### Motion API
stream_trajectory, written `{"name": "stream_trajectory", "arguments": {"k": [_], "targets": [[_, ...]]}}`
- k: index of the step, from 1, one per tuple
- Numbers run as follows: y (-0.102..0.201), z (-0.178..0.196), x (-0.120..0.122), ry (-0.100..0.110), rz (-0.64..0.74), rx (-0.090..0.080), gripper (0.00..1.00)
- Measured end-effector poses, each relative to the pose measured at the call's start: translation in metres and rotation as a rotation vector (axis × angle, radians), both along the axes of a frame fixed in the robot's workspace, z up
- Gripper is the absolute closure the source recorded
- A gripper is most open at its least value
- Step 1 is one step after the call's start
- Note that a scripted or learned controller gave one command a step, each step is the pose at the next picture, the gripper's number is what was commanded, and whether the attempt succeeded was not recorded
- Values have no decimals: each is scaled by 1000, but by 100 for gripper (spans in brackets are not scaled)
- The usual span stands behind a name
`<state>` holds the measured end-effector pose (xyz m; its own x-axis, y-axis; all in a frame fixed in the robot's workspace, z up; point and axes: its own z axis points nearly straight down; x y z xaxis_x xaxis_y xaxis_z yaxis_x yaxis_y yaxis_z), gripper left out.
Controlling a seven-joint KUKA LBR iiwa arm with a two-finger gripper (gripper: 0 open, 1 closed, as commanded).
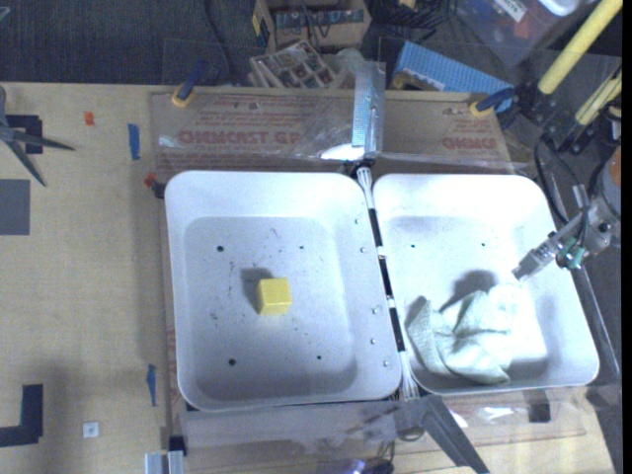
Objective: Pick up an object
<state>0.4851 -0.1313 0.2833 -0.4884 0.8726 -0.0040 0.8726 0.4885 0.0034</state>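
Note:
A small yellow block (pixel 275 295) lies near the middle of the left bin (pixel 197 215). A crumpled white cloth (pixel 476 331) sits in the near half of the right bin (pixel 444 205). My gripper (pixel 530 264) reaches in over the right bin's right rim, slanting down and left. Its tip is just above the cloth's upper right corner, and I cannot tell whether it touches the cloth. Nothing is seen held in it.
The two white bins share a ridge (pixel 380 265) down the middle. A cardboard sheet (pixel 257 131) and a metal bracket (pixel 367 117) lie behind them. Cables and a yellow pole (pixel 583 33) crowd the far right.

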Motion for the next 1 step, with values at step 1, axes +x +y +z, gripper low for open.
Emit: {"name": "stream_trajectory", "arguments": {"k": [1], "targets": [[78, 75, -4, -3, 460, -2, 100]]}}
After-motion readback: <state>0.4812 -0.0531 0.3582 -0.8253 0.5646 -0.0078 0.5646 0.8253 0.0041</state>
